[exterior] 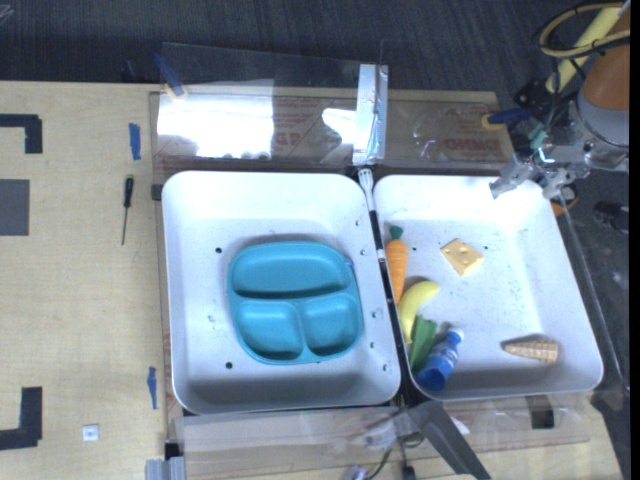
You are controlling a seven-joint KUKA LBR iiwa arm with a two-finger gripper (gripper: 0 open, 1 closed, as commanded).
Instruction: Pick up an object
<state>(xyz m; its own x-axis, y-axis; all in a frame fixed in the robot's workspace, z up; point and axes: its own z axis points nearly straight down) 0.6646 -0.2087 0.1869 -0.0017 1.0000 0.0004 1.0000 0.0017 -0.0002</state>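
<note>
1. The gripper [520,175] hovered at the upper right of the frame, over the right bin's [575,298] far corner; whether it was apart or together, I cannot tell.
2. Nothing was lifted yet: the cheese wedge [462,256], carrot [397,264], banana [416,299], blue bottle [440,360] and cone [531,349] lay in that bin.

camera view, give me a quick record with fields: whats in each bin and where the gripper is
left bin: blue divided tray, lying flat near the middle
right bin: carrot, banana, green item and blue bottle along the left wall; cheese wedge near the middle; waffle cone near the front right
gripper: over the right bin's back right corner, apart from every item
held: nothing seen between the fingers
</note>
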